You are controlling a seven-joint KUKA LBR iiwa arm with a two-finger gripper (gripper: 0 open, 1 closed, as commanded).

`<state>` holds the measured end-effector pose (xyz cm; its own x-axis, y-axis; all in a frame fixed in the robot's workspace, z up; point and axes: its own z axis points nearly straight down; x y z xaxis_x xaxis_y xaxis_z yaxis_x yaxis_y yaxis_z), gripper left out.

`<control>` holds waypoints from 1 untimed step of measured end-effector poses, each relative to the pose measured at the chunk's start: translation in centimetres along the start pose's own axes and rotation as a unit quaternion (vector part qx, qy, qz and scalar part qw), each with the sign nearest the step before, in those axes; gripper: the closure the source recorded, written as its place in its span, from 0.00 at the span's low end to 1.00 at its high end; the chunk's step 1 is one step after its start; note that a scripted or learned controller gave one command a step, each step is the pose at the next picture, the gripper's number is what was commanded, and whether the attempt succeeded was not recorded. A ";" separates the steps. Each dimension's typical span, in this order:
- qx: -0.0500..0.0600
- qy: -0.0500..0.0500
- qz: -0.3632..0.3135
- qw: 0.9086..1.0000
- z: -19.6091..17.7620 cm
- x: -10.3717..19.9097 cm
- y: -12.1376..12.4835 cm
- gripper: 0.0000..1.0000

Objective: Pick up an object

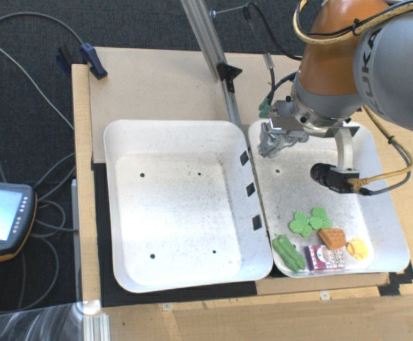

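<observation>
My gripper (271, 143) hangs over the far left part of the right bin (380, 190), below the orange wrist band. Nothing shows between its fingers. Several small objects lie grouped at the near end of that bin, well away from the gripper: a green clover-shaped piece (309, 222), an orange-brown block (332, 237), a yellow piece (358, 248), a green elongated piece (288, 252) and a pink and white packet (325, 257).
The left bin (121, 190) lies beside the right one, split from it by a raised rim with black clips (249, 189). A slanted metal pole (210, 41) stands behind the bins. A black cable end (332, 177) hangs over the right bin. A teach pendant (0, 219) lies at the left.
</observation>
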<state>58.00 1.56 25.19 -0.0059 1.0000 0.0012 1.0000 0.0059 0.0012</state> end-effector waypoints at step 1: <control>0.000 0.000 0.000 1.000 1.8 4.8 2.0 1.00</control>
